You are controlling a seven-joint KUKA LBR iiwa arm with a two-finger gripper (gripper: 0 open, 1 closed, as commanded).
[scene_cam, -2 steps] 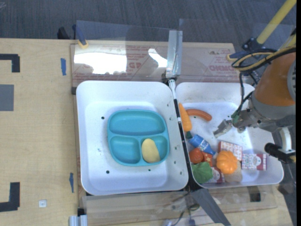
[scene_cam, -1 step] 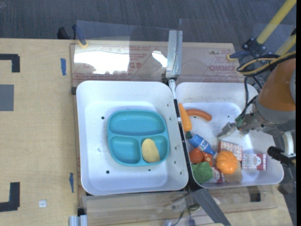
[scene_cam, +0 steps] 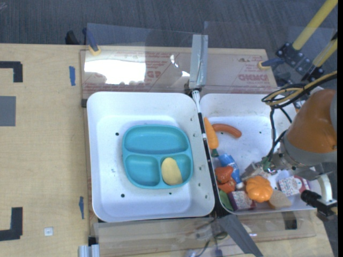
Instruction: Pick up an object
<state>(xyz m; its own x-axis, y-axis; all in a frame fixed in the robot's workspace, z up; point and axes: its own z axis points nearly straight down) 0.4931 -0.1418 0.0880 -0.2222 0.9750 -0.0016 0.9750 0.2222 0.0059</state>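
**A:** Which piece are you going for, and where does it sit?

**B:** The orange pumpkin-shaped toy [scene_cam: 259, 189], in the right bin [scene_cam: 244, 108], near its front edge. My tool [scene_cam: 263, 166] hangs just above and behind it. Whether the tool is released or clenched I cannot tell; the wrist hides that part, and nothing I can see sits in its grasp.

**A:** How do you expect the toy to handle?

**B:** It looks like moulded plastic play food: light, hollow, stiff, with a smooth and slightly glossy skin. My guess is that it won't crush, but it may squirt out sideways if I pinch off-centre. I would take it across its widest part, low on the body, so the curve works for me.

**A:** Anything crowding it?

**B:** Plenty. A red toy [scene_cam: 224, 174] and a blue piece [scene_cam: 226, 160] lie just to its left, a pale rounded lump [scene_cam: 280, 198] touches it on the right, and a printed packet [scene_cam: 292, 186] lies beyond that. The packet looks flat and thin, poor for a pinch. A curved orange sausage [scene_cam: 227, 129] lies well apart towards the back, and a carrot-like piece [scene_cam: 211, 135] rests against the divider.

**A:** And the other bin?

**B:** The left bin [scene_cam: 102, 143] holds a teal tray [scene_cam: 156, 155] with three compartments, hard and matte, and a yellow lemon-shaped toy [scene_cam: 171, 171] in its lower right compartment. Everything rests on a pale wooden tabletop [scene_cam: 37, 143].
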